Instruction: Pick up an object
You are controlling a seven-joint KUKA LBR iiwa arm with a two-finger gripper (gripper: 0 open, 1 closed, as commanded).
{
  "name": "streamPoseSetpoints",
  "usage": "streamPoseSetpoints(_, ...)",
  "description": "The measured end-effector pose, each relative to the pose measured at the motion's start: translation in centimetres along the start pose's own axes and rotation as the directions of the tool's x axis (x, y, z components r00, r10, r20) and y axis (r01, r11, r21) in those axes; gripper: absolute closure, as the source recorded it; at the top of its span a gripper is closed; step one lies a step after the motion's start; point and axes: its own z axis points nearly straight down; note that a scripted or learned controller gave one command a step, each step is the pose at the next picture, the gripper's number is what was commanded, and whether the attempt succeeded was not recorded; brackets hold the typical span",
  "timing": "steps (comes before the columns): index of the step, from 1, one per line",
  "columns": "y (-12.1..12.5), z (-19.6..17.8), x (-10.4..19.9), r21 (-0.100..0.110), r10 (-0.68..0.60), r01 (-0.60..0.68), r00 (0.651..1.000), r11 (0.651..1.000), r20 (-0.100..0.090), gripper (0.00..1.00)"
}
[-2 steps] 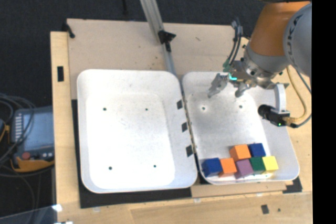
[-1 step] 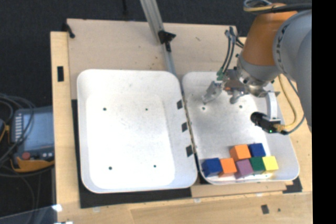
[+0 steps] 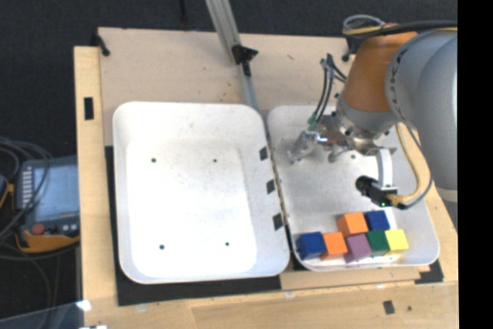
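Note:
Several coloured blocks huddle in the near corner of the right bin (image 3: 320,200): a blue block (image 3: 310,244), an orange block (image 3: 335,243), a purple block (image 3: 358,246), a green block (image 3: 377,240) and a yellow block (image 3: 397,240) in front, with a second orange block (image 3: 354,223) and a second blue block (image 3: 377,219) behind. My gripper (image 3: 314,149) hangs over the far part of this bin, well behind the blocks. It is open, its metal fingers (image 3: 296,152) spread with nothing between them.
The left bin (image 3: 192,189) lies beside the right one, their rims meeting at the middle. A slanted aluminium pole (image 3: 219,4) rises from the bench behind the bins. A black cable plug (image 3: 370,189) hangs off the wrist. A small screen unit (image 3: 46,196) sits off the bench at left.

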Motion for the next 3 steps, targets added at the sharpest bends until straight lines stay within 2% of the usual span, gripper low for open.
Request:
streamPoseSetpoints(1,0.0,3.2,-0.2,-0.003,0.000,0.000,1.000,1.000,0.001,0.00)
streamPoseSetpoints(2,0.1,1.9,-0.2,-0.008,0.005,-0.005,1.000,1.000,-0.002,1.00)
streamPoseSetpoints(3,1.0,-3.5,0.4,-0.011,-0.008,0.008,1.000,1.000,-0.002,1.00)
